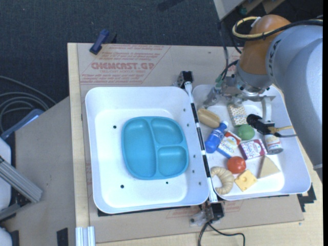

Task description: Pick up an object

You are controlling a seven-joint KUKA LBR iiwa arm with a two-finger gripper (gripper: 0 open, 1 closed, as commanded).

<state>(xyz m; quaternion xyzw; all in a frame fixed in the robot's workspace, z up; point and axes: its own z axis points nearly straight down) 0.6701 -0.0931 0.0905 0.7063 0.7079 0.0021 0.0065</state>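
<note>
Starting nearest the camera, at the 6 o'clock end of the right bin (294, 181), a pale twisted roll (223, 180), a yellow block (246, 181) and a red tomato (236, 164) are lying close together, with a cream wedge (269, 167) just beside them at 3 o'clock. Further in, a pink carton (252, 149), a small can (273, 145), a blue bottle (215, 137) and a green ball (246, 132) are crowding the middle.

I am hovering as the gripper (242, 100) over the 12 o'clock end of this bin. My fingers are standing apart with nothing caught between them. A speckled cracker (237, 114) is lying just at my 6 o'clock and a brown bread roll (208, 118) at my 8 o'clock; either looks like my nearest target.

I am judging that I am still in the approach step: nothing is being lifted yet. The next move is calling for me to centre over one item, drop straight down and close. The cracker lies flat, so the roll looks the easier catch.

At 9 o'clock, the left bin (102, 111) is carrying a blue divided plate (154, 147). Both bins are sitting on a tan board (128, 65) with red lettering. Beyond it, at 11 o'clock, a blue clip (100, 41) is resting at the edge, and dark carpet (51, 14) is stretching behind.
</note>
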